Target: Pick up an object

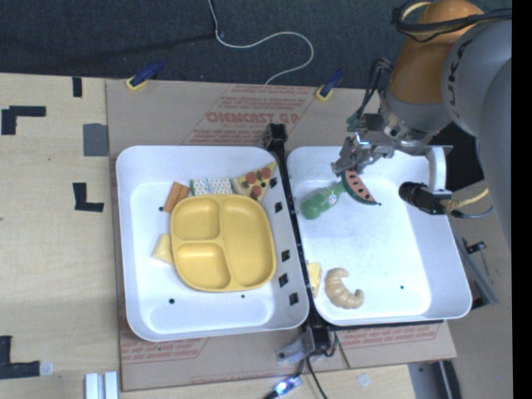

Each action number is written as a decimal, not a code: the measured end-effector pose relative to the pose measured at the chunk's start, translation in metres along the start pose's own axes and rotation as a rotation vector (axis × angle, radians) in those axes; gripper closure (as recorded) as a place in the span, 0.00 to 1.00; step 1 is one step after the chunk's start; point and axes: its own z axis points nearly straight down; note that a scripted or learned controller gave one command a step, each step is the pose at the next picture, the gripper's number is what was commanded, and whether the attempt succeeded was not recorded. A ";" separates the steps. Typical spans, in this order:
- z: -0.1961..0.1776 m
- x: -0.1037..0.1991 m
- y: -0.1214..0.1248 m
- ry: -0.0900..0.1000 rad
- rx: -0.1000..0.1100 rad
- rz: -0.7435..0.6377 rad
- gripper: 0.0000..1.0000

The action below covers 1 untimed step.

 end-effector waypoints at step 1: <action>0.006 0.007 -0.009 -0.001 0.002 0.000 1.00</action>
